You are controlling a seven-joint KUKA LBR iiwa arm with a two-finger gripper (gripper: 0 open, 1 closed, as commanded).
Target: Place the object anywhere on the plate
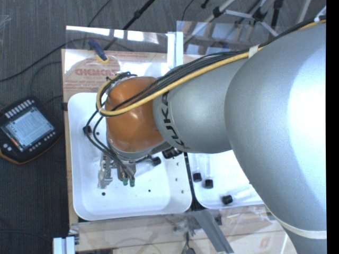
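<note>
My arm reaches in from the right and covers most of the left bin [79, 142]. Its orange band [130, 115] hangs over the bin's middle. Below it, the gripper [115, 176] points down close to the bin floor in the near-left part. Nothing shows clearly held at the gripper. The grey arm body hides the middle of the bench and much of the right bin [222, 192].
Several small clear pieces with black caps [208, 183] lie in the right bin, one more nearer the front [226, 199]. A printed cardboard sheet [90, 70] with a blue item [98, 49] lies behind the left bin. A handheld pendant [26, 128] rests on the floor at the left.
</note>
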